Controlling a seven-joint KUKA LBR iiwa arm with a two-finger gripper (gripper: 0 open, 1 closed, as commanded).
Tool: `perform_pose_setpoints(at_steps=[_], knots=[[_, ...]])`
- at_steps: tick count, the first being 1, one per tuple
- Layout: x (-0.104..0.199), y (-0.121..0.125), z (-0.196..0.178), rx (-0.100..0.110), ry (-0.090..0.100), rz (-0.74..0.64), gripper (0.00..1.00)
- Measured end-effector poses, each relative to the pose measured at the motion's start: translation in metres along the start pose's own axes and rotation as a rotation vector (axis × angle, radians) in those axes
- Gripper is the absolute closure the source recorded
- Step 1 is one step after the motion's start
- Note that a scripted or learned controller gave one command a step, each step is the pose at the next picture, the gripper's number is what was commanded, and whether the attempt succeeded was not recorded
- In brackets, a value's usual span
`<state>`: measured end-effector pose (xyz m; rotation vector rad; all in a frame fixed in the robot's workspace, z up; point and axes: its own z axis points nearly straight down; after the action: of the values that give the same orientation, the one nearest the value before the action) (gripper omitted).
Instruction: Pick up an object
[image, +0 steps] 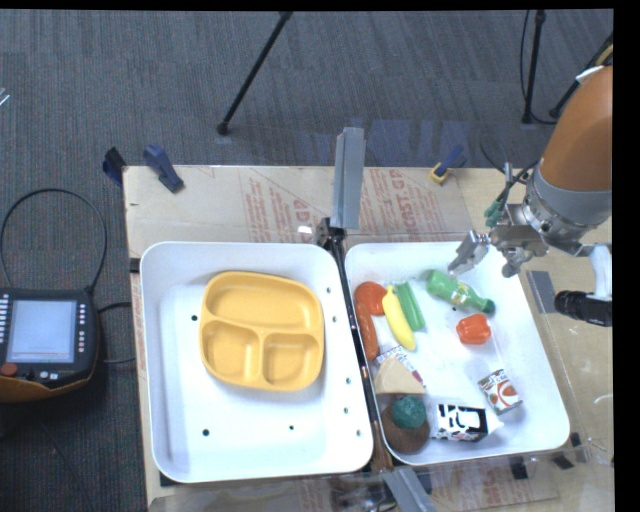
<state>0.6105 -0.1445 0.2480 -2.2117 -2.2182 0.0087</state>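
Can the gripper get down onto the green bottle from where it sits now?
Probably yes. The gripper hovers just above and right of the green bottle, which lies on its side with nothing on top; the red pepper sits apart below it.

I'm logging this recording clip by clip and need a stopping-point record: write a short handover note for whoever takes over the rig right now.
Gripper: open, holding nothing, hovering over the top edge of the right bin, just above the green bottle.
Right bin contents: green bottle, orange-red pepper, yellow banana, green pod, red sausage, small red can, black-and-white carton, dark green ball.
Left bin: yellow divided tray.
Done: nothing picked yet.
Left: descend, close on one object (the bottle looks nearest) and lift it.
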Motion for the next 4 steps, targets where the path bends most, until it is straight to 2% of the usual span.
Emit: perform_pose_setpoints(at_steps=[1,2,3,4], knots=[[0.035,0.035,0.163,-0.004,-0.002,0.159,0.00],[0.035,0.032,0.160,0.008,0.000,0.158,1.00],[0.035,0.032,0.160,0.008,0.000,0.158,0.00],[0.027,0.015,0.166,0.001,-0.001,0.148,0.00]])
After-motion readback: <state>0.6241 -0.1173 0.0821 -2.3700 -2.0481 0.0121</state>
